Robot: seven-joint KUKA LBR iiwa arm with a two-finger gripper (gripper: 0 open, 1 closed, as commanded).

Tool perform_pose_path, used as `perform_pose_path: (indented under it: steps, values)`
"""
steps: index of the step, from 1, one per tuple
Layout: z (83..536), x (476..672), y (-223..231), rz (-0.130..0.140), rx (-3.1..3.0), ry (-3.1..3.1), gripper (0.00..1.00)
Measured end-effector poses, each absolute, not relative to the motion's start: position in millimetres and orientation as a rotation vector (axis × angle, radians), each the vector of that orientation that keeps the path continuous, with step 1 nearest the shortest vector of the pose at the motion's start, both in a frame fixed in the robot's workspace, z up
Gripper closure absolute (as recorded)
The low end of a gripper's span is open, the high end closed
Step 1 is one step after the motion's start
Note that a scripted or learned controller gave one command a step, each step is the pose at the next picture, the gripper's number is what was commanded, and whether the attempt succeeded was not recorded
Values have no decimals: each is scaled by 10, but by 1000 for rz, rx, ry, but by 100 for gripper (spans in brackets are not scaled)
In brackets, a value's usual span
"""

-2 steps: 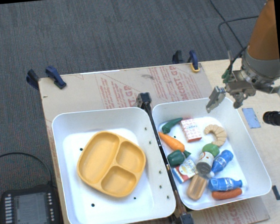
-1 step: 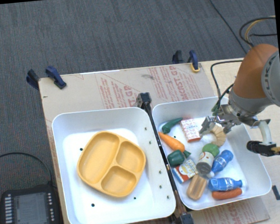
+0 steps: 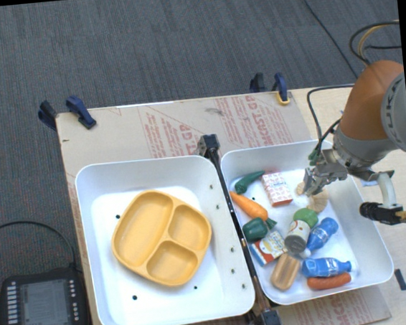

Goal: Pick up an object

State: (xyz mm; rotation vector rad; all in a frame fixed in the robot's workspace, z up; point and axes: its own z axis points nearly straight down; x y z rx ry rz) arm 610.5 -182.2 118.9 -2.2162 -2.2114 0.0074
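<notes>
The bench (image 3: 149, 131) carries two white bins side by side: the left bin (image 3: 93, 184) has one yellow divided plate (image 3: 162, 237) lying in it, and the right bin (image 3: 374, 248) holds a heap of small toy groceries. The arm (image 3: 375, 115) reaches in over the right bin's upper right corner, and its pincer (image 3: 319, 180) hangs just above a small beige object (image 3: 317, 201) near the far wall; whether it is released or clenched I cannot tell at this slant, and nothing is seen between its tips. That beige piece looks like the likeliest thing to take: it seems small, light and stiff, probably smooth plastic and a little slippery, so a hold across its narrow middle would suit best. Counted by size among the rest: two blue bottles (image 3: 323, 232), one orange carrot (image 3: 248, 204), one tan bottle (image 3: 286, 271), one red sausage (image 3: 328, 280), one grey can (image 3: 296, 236), two small boxes, one of them red and white (image 3: 277, 188), and two or three green pieces (image 3: 250, 181). They lie touching and overlapping, so a neighbour may shift.
</notes>
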Motion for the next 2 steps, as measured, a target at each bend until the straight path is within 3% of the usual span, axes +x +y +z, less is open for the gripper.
perform_pose_path:
  steps: [1, 2]
  values:
    - [1188, 6104, -1821, 8, -2217, -2211, 0]
    - [912, 6386, -1446, -2, -2220, -2226, 0]
